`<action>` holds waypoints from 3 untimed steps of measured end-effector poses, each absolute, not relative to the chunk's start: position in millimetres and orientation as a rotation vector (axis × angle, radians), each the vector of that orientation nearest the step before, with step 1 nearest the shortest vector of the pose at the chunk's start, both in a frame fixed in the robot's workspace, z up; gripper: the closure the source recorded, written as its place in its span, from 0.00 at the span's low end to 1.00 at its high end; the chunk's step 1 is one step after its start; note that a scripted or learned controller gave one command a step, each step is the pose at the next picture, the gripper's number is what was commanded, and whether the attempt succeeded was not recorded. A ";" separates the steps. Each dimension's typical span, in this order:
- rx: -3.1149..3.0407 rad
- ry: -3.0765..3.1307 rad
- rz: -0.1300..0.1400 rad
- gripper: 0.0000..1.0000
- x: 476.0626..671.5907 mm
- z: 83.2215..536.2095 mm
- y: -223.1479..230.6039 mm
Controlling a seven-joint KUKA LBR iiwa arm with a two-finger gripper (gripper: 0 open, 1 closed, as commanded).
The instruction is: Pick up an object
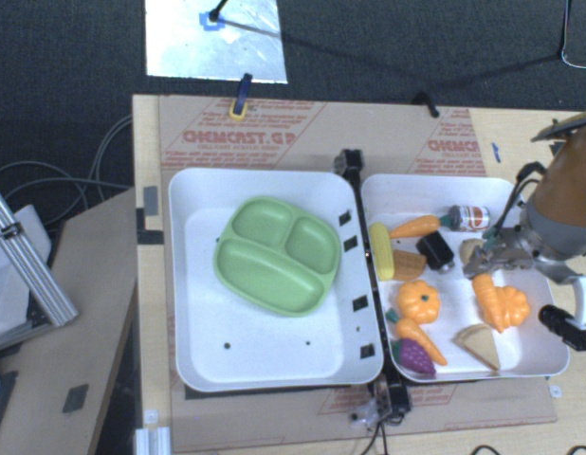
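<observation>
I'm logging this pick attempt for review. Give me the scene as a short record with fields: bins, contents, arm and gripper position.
left bin: holds a green divided plate
right bin: holds toy foods
toy foods: corn cob, carrot, small can, black piece, pumpkin, purple grapes, orange piece, tan wedge
arm: reaches in from the right, over the right bin
gripper: low at the right bin, just above the orange piece
grasp: cannot tell
</observation>
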State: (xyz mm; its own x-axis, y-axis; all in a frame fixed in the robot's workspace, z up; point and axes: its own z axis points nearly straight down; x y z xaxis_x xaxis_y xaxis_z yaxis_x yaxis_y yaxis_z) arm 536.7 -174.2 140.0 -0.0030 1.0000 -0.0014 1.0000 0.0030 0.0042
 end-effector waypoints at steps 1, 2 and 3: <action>2.214 2.222 0.004 1.00 530.9 186.3 -175.2; 2.213 2.223 0.004 1.00 532.3 226.7 -175.5; 2.208 2.231 0.006 1.00 556.2 232.4 -125.0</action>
